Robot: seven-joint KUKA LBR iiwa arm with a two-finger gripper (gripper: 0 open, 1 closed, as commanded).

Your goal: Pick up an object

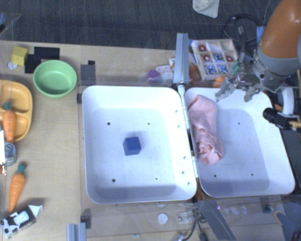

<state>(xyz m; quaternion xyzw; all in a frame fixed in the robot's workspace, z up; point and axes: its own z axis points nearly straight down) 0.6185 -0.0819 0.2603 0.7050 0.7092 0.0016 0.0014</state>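
a cube (pixel 132 145) lay near the middle of the left bin (pixel 105 185), a cloth (pixel 205 129) lay along the left edge of the right bin (pixel 251 182), and a bowl (pixel 54 78) sat on the bench (pixel 50 185) beyond the left bin's far left corner.

Setting: robotics lab, manipulation test bench.
Bench: light wood-look top (pixel 50 149) carried two shallow white bins, left bin (pixel 140 97) and right bin (pixel 271 179), set side by side with a metal divider rail (pixel 180 59) between them.
Arm: grey KUKA arm with orange band (pixel 286 19) stood at the right.
Props: toy carrots (pixel 16 185), green bowl (pixel 54 78), yellow compartment tray (pixel 17 97).
Floor: dark carpet (pixel 115 9), loose cabling (pixel 241 21).
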